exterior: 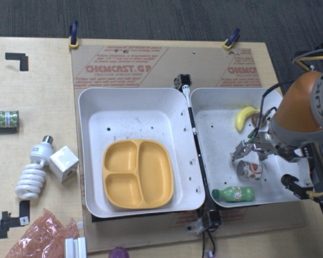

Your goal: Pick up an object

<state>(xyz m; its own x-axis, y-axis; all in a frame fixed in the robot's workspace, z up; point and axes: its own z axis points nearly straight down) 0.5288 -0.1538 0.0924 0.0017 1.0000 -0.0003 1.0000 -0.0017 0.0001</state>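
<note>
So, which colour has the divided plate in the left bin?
Yellow-orange all over; the camera view shows the divided plate clearly.

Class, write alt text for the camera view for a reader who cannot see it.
A grey arm's two-finger gripper hangs in the right white bin, above a small can, with a yellow banana and a green bottle nearby. The left white bin holds a yellow divided plate.

Red "CHEMCAST GP" lettering runs in repeated rows across the brown protective sheet [124, 63] under my two bins; smaller print beneath it stays illegible.
</note>
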